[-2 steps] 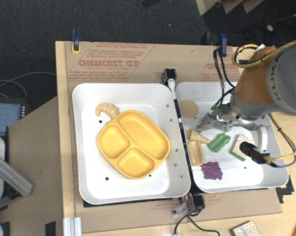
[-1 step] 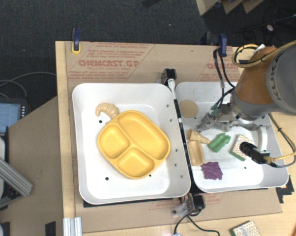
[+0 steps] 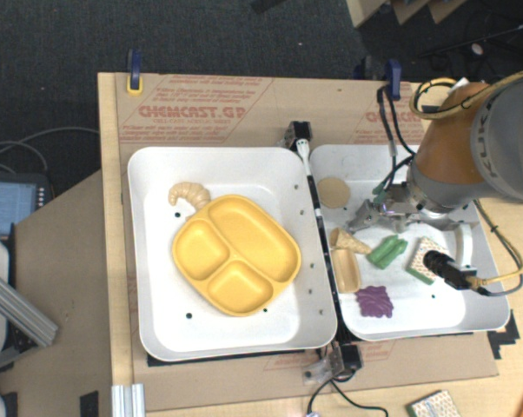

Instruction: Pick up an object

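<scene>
Three-compartment glossy yellow tray (image 3: pixel 235 254)

Two white bins are seen on a tan board (image 3: pixel 244 102) printed with red lettering. In the left bin (image 3: pixel 148 259) a bright yellow divided plate (image 3: pixel 235 254) is set, with a pale beige croissant (image 3: pixel 188 195) at its far left edge. In the right bin (image 3: pixel 418 315) a tan round disc (image 3: pixel 334 191), a green block (image 3: pixel 387 251), a purple bunch of grapes (image 3: pixel 374 301) and a yellowish-tan slab (image 3: pixel 345 271) are seen. The arm (image 3: pixel 479 142) is coloured grey with an orange band. The floor (image 3: pixel 114 24) is shown as dark grey carpet.
</scene>
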You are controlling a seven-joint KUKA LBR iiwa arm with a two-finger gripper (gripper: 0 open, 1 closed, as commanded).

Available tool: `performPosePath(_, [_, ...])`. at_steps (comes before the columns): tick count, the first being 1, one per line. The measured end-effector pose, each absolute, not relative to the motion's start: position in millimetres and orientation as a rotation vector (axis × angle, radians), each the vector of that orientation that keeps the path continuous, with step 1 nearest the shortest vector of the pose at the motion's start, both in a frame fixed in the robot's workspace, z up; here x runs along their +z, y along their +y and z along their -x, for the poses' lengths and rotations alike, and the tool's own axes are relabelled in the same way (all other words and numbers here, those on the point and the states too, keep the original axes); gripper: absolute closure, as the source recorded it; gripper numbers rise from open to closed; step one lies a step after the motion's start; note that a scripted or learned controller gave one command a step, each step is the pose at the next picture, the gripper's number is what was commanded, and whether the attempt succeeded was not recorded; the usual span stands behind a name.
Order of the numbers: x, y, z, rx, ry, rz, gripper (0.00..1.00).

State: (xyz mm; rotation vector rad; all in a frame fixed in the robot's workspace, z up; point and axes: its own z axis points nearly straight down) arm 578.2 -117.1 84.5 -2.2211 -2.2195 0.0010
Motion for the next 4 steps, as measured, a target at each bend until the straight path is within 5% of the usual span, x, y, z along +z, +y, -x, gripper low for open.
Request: performPosePath(4, [84.5,-117.1,-578.2,0.001,-2.219,2.221,0.0])
